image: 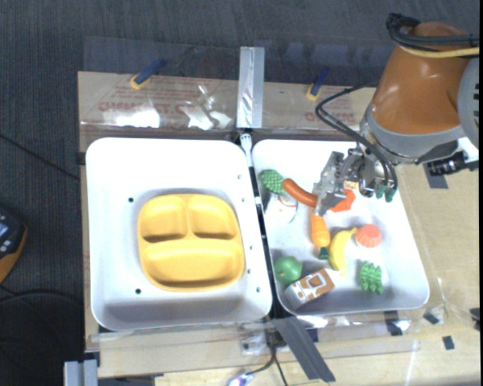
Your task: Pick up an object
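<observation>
My gripper point(332, 193) hangs low in the right bin, its state I cannot tell, and the carrot point(319, 230) just below it seems light, stiff, slippery; I would grasp its middle.

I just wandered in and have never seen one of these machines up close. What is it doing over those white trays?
A robot arm reaches in from the right and has its gripper lowered into the right bin, which holds a heap of toy food. The gripper sits right by a red sausage, with a carrot, a banana and a green apple below it. Its job is to pick something up, but nothing is visibly in its grip yet. The left bin holds a yellow divided plate.
</observation>
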`<state>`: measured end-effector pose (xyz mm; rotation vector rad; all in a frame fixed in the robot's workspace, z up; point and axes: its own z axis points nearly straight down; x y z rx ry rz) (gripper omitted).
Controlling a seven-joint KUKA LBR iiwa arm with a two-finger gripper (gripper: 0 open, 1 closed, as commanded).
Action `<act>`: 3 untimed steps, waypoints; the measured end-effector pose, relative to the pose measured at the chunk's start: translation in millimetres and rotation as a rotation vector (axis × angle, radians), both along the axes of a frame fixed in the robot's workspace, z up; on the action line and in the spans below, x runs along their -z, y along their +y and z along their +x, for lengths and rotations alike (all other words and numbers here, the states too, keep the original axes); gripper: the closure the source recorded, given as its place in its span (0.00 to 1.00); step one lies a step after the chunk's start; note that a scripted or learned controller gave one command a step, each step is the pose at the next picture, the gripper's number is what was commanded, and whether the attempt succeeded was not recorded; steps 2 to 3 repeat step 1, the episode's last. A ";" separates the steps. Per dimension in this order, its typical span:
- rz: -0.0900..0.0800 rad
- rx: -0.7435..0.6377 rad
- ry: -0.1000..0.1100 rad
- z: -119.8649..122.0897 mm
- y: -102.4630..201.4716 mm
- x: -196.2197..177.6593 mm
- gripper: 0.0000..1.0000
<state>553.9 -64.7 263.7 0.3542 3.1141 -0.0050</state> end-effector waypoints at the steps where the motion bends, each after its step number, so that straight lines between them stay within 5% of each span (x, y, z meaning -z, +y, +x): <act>1: 0.005 0.523 0.008 -57.0 35.9 80.7 1.00; 3: 0.005 0.523 0.008 -57.0 35.9 80.7 1.00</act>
